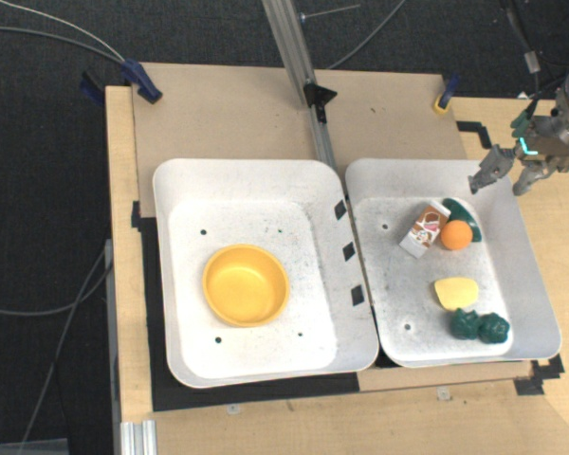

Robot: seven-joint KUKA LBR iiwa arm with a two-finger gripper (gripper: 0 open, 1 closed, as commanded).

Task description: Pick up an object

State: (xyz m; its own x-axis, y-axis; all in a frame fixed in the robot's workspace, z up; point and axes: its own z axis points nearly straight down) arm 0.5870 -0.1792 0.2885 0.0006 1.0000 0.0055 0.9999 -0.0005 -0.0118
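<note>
Dark carpet surrounds the surface, where the gripper (505, 173) hovers over the right bin's (541, 320) upper rim with fingers apart and empty, so nothing is picked yet; the nearest candidate, an orange ball (456, 235), lies below it.

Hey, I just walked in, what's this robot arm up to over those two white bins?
The gripper hangs open above the top right corner of the right bin, with nothing between its fingers. That bin contains a small carton, an orange ball, a yellow piece and a dark green toy, all lying loose. The left bin has a yellow bowl. No pick has happened yet.
</note>
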